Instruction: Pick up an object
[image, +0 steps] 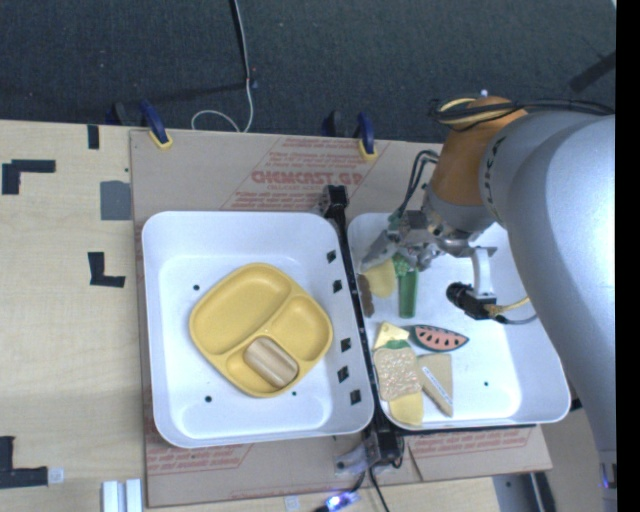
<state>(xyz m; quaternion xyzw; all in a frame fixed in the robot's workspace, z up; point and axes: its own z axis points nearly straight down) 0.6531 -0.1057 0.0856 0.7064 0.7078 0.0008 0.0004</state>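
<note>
The gripper (405, 250) hangs over the green bottle (407, 287) right of centre, its closure impossible to tell, so the grasp likely awaits a descent.

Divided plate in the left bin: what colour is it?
Yellow. The divided plate shows clearly in the camera view, with a tan bread roll in one compartment.

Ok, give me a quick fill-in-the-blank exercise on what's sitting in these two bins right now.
1. The yellow divided plate lies in the ____ bin.
2. The bread roll rests on the yellow ____.
3. The watermelon slice lies in the ____ bin.
4. The gripper hovers over a ____ upright object.

Missing words: left; plate; right; green
</note>
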